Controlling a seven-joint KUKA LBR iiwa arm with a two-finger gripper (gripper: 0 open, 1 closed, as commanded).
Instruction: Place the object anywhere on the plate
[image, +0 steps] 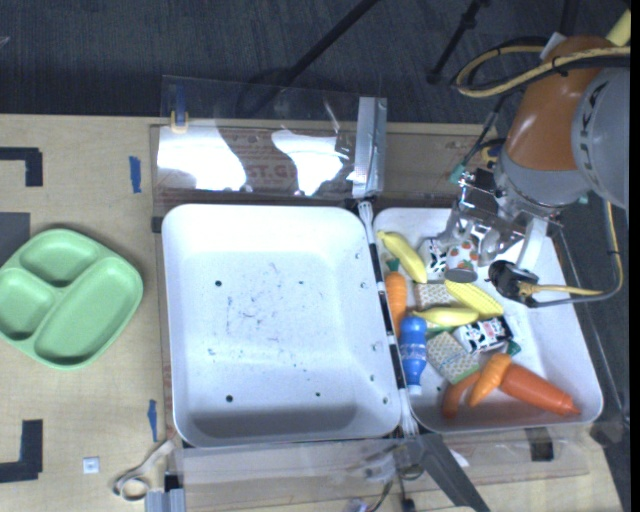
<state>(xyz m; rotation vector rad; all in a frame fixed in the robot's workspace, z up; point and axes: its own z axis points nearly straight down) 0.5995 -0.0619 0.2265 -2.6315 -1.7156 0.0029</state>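
Wooden bench, light tan, seen from above at a slant. Directly on it stand two shallow white bins side by side: the right bin lies beneath the gripper, and the left bin lies just beyond that, their rims touching. A green sectioned plate rests on the bare bench top well apart from the gripper, past the far rim of the left bin. Blue tape marks and black corner marks lie on the bench surface near the plate.
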